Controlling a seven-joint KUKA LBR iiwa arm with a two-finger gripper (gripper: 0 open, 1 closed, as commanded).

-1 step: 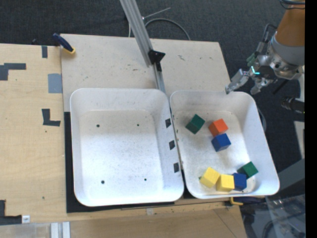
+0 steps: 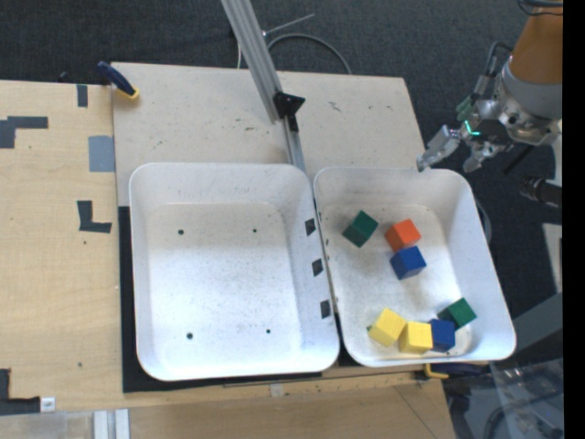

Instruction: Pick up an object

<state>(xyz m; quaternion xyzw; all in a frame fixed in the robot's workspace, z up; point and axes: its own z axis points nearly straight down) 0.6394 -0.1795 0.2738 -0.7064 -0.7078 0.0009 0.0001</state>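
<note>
The right bin [image 2: 482,245] holds several small cubes. A green cube [image 2: 360,228], an orange cube [image 2: 402,234] and a blue cube [image 2: 408,262] lie in its middle. At its near right corner sit two yellow cubes [image 2: 388,326], a blue cube [image 2: 442,334] and a green cube [image 2: 460,313]. My gripper [image 2: 452,159] hangs above the far right corner of this bin, beyond its rim. It is open, with nothing between the fingers. The orange-banded wrist [image 2: 539,44] rises behind it at the upper right.
The left bin [image 2: 137,245] stands beside the right one, sharing a middle wall. A slanted metal rail [image 2: 256,44] runs from the top down to the bins' junction. A blue and yellow clamp [image 2: 117,79] lies on the far left of the bench.
</note>
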